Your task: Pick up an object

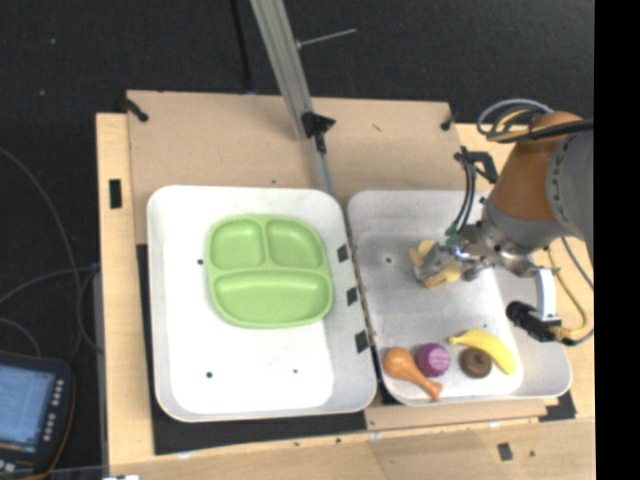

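Where gripper point(440, 265) sits low in right bin point(400, 218), tan object point(428, 266) touching it.

Green divided plate point(269, 271), 2 white bins point(180, 368) — yellow banana point(487, 347), purple ball point(433, 358), orange gourd point(410, 369).

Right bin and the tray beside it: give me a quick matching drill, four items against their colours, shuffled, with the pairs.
Items:
1. divided tray
2. banana
3. round piece beside the pear-shaped piece
4. pear-shaped piece

Colours:
A. purple
B. orange
C. green
D. yellow

Pairs: 1-C, 2-D, 3-A, 4-B
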Controlling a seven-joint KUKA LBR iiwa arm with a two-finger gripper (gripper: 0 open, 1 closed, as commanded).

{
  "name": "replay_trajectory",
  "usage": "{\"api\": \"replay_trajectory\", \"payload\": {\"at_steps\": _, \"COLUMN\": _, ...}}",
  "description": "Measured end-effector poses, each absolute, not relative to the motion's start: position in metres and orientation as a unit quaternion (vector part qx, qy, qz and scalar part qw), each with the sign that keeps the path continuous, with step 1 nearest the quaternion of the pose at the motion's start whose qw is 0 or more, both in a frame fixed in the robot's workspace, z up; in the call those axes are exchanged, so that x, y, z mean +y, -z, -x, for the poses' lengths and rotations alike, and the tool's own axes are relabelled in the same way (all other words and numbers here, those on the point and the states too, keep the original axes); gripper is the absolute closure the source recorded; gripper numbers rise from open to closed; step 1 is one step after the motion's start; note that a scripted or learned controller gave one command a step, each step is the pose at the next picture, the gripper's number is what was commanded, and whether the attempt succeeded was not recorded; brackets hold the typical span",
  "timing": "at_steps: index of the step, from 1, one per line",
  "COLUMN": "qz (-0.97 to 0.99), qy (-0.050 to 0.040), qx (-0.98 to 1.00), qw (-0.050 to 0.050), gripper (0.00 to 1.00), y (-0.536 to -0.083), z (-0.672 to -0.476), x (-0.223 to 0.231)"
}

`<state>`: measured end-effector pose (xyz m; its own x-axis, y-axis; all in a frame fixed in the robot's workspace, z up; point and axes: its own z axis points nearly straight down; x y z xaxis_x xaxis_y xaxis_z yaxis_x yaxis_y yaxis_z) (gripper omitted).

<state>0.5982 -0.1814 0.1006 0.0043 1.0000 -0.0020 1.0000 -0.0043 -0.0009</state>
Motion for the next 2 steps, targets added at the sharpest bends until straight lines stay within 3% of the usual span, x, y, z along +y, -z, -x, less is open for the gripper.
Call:
{"api": "replay_trajectory", "payload": {"at_steps": 1, "qz": -0.710, "qy": -0.0002, "qx": 0.704, "qw": 0.002, "gripper": 1.00, "y": -0.113, "z": -0.599, "x": -0.183}}
{"api": "replay_trajectory", "payload": {"at_steps": 2, "qz": -0.709, "qy": -0.0011, "qx": 0.705, "qw": 0.002, "gripper": 1.00, "y": -0.156, "z": -0.600, "x": -0.184}}
